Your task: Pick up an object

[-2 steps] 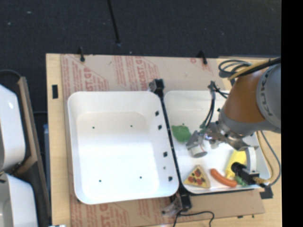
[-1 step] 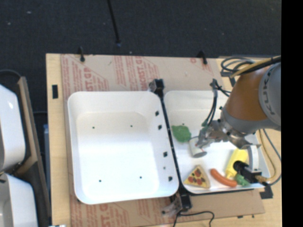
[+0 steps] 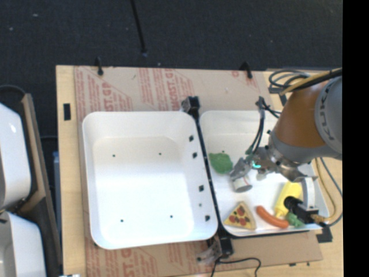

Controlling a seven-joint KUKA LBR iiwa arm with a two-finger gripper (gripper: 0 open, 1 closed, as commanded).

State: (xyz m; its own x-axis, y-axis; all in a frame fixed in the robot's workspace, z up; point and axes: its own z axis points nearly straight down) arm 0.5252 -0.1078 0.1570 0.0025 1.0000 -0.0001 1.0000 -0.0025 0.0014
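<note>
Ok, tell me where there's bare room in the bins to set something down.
The left bin is bare floor from wall to wall. In the right bin the free patch is the far strip above the green toy. Its near end is crowded: pizza slice, hot dog, yellow toy, with the hand above.

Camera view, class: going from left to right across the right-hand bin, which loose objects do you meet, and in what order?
green object → pizza slice toy → orange sausage-like toy → yellow object. The gripper hangs over the stretch between the green object and the sausage-like toy, so it is left out of the order.
</note>
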